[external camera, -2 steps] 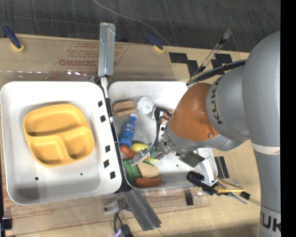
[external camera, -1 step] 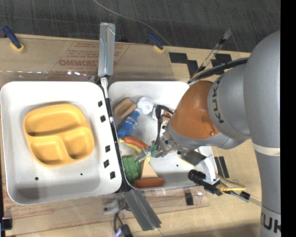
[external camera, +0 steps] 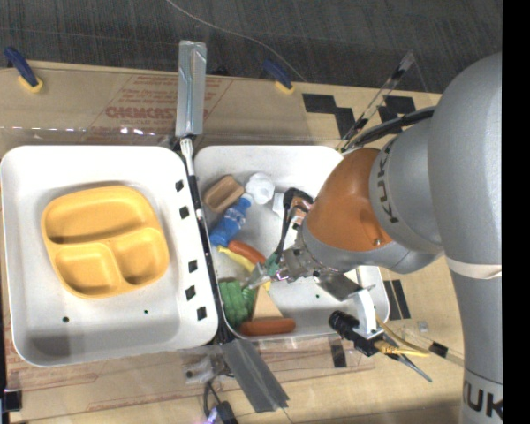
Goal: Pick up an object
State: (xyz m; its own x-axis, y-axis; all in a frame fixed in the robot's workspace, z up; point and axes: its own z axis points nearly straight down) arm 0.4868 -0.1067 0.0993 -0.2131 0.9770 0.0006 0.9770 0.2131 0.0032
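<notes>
Pincer (external camera: pixel 263 276) low in right bin (external camera: pixel 336 162), grip state unclear, orange carrot (external camera: pixel 246 253) just beside its tip

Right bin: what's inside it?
Right bin holds a brown block, blue bottle, carrot, green toy and sausage. The arm covers its right half.

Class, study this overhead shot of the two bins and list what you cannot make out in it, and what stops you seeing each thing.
- Gripper: in the camera view the orange band and wrist cover most of it, so its state is unclear.
- Right bin: the arm hides much of its right side.
- Green item: too blurred to identify.
- Small white item: too small to name.
</notes>
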